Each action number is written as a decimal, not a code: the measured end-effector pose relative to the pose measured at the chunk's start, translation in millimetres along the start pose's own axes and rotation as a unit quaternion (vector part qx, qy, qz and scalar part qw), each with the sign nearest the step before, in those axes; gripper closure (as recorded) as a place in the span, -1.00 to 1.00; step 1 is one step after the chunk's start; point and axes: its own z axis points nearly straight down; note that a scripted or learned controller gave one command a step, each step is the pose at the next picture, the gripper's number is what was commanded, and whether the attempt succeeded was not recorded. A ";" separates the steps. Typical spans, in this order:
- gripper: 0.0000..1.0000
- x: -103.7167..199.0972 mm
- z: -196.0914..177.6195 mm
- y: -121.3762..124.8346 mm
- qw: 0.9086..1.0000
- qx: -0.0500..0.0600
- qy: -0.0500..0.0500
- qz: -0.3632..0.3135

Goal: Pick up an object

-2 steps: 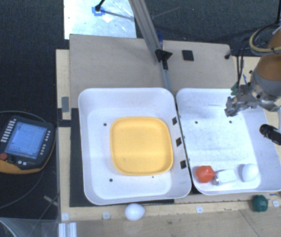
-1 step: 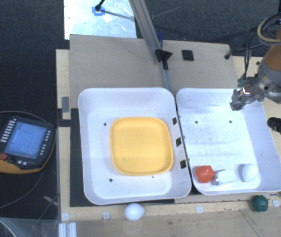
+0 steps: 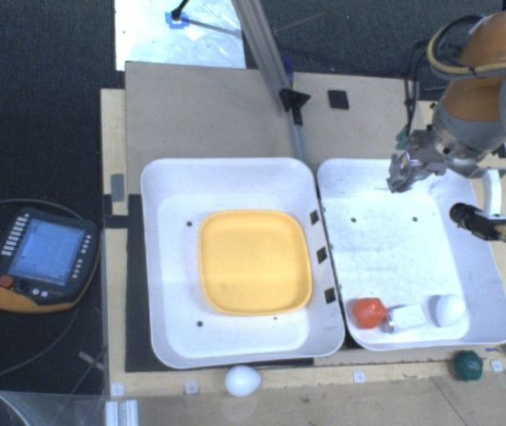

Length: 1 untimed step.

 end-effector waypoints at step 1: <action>1.00 57.5 -12.3 4.4 1.000 0.000 0.000 0.000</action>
